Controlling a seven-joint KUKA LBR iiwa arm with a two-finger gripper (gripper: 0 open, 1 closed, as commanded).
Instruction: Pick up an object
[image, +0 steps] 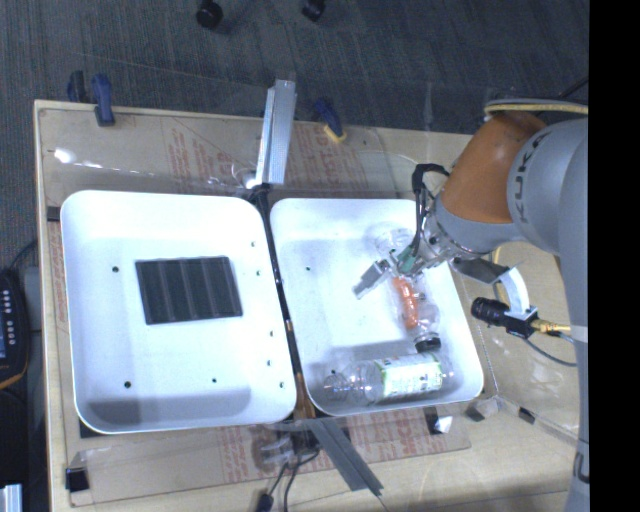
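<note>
Lowered into the right-hand shallow white bin (300, 300), the two-finger gripper (385, 275) is seen just above the upper end of a small clear plastic bottle with orange contents and a dark cap (412, 308). Whether anything is gripped cannot be told from this slanted view; the bottle appears to lie flat on the bin floor rather than being lifted. The grey arm with its orange band (490, 180) is bent in from the right so that the wrist is carried over the bin's rim and the tool is pointed down and leftward, an approach that suits objects lying low against the floor.

A larger clear plastic bottle with a white label (395, 378) is laid on its side along the near wall of the same bin, just beside the small bottle's capped end; it has probably rolled there because the wall stops it. Some crumpled clear plastic (388, 240) is seen near the gripper.

In the left-hand white bin (90, 260), a flat dark ribbed rectangular panel (188, 290) is rested, well apart from the gripper.

The pick is judged not yet achieved.
</note>
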